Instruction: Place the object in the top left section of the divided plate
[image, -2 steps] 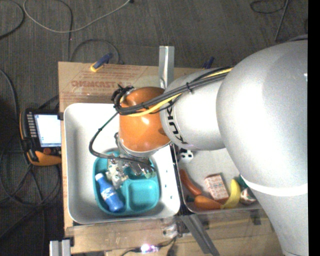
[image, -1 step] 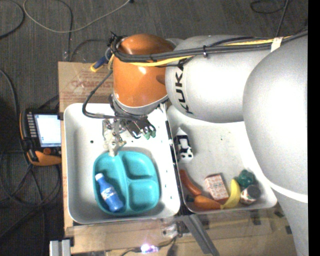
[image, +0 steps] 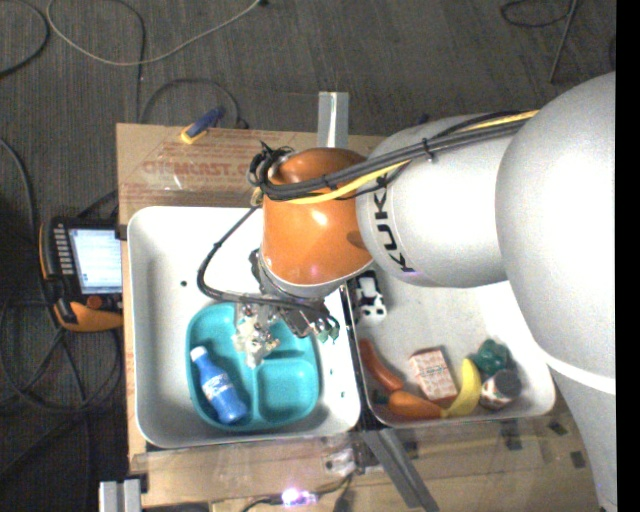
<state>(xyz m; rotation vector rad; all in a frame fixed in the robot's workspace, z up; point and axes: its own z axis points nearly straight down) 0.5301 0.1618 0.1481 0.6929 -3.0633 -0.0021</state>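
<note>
The pincer (image: 258, 338) hangs low over the plate (image: 300, 390); whether it is released or clenched I cannot tell. Just below-left of it the bottle (image: 218, 384) lies in the plate's long left section. To do this step well, I judge it should first confirm the section meant, then let go low and lift straight. Farther right, the other bin (image: 535, 400) holds a banana (image: 466, 388).
</note>
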